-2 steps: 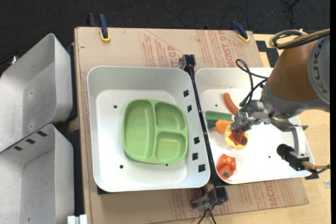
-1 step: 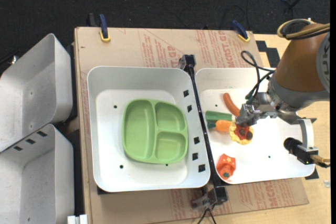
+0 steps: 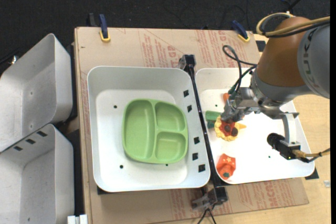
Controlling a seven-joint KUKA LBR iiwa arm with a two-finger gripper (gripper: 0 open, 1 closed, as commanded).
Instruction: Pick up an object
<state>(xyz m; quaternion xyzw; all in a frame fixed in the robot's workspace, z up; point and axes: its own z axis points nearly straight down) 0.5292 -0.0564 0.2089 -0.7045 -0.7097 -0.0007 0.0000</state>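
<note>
Right now I have the gripper point(image 3: 230, 122) low in the right bin point(image 3: 262, 168), sitting directly over a small heap of toys point(image 3: 229, 131) near the bin's left wall. From this angle I cannot tell whether the jaws are apart or together; the wrist body hides them. The heap reads as yellow and red pieces, with a green piece point(image 3: 212, 116) just beside it toward the divider. A separate orange toy point(image 3: 226, 164) lies nearer the front edge, well apart from the heap. The left bin point(image 3: 105, 92) holds a green tray point(image 3: 155, 131). To do this well, I would go straight down on one piece, close firmly, then lift slowly and check that something comes up with it.
</note>
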